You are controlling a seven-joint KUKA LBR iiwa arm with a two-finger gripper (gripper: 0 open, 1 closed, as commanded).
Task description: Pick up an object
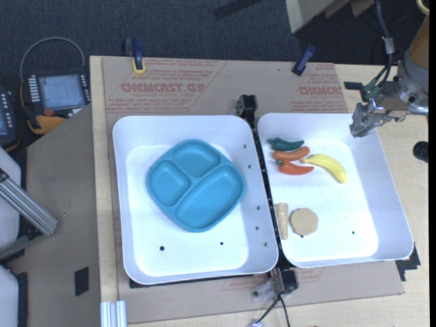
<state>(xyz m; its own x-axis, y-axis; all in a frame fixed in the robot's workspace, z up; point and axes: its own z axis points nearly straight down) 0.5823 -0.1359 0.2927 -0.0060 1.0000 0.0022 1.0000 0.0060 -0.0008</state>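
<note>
The right bin (pixel 381 203) holds a yellow banana (pixel 328 166), a dark green pepper (pixel 286 144), two orange-red carrots or peppers (pixel 293 162), a round tan cookie (pixel 304 221) and a pale cracker stick (pixel 282 221). My gripper (pixel 362 124) hangs over the bin's far right corner, up and to the right of the banana, with nothing seen between its fingers. A blue divided plate (pixel 196 183) lies in the left bin (pixel 136 244).
A black divider clamp (pixel 246 105) sits between the bins at the back. A tablet-like pendant (pixel 60 91) rests off the bench at the far left. Cardboard (pixel 204 80) lines the bench behind the bins.
</note>
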